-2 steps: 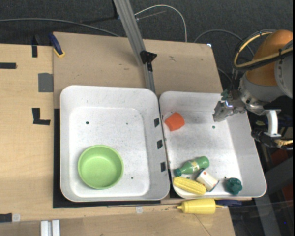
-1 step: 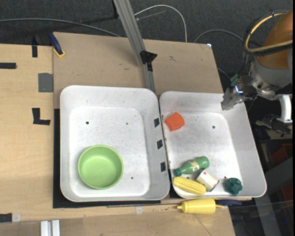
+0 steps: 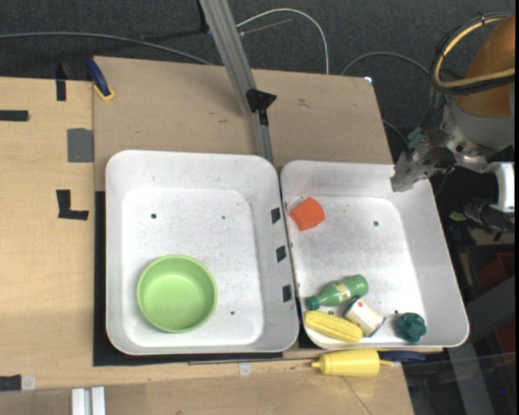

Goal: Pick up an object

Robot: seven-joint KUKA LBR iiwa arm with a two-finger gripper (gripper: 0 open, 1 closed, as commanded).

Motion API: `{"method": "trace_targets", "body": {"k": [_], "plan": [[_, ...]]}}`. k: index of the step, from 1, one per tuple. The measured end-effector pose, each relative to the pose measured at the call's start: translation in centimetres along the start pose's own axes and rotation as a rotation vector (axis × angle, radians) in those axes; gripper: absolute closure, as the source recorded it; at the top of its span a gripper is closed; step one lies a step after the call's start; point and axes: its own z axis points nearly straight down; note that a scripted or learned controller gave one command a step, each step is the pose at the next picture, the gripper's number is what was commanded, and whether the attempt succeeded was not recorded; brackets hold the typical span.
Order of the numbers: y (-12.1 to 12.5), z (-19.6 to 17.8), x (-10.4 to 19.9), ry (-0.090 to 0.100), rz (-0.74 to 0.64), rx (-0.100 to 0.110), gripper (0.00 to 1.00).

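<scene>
The grey arm with its orange band [image 3: 484, 59] sits at the upper right, and its gripper [image 3: 413, 169] hangs just over the far right rim of the right-hand shallow white bin [image 3: 432, 258]. Whether the jaws are open or closed I cannot tell — the tool is small and blurred against the rim.

No object is named, so any will do. In the right bin a small orange block [image 3: 307, 213] lies alone near the upper left corner, well apart from the rest. Along the near edge crowd a green plastic bottle [image 3: 339, 291], a yellow toy corn cob [image 3: 333, 326], a small white cylinder [image 3: 364, 316] touching both, and a dark green lump [image 3: 409, 325] near the corner. The left white bin [image 3: 190, 167] holds a lime-green bowl [image 3: 177, 293]. A yellow bottle-shaped toy [image 3: 349, 363] lies on the worktop [image 3: 182, 102], just outside the bin.

The risk, as I judge it: a descent from here would strike the rim. A grasp into the crowded cluster could nudge neighbours or close on two things and slip — the lone block looks the safer target.
</scene>
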Motion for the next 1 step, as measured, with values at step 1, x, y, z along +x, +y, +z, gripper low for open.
{"method": "trace_targets", "body": {"k": [1], "plan": [[0.49, -0.37, 4.46, 0.001, -0.004, 0.001, 1.00]]}}
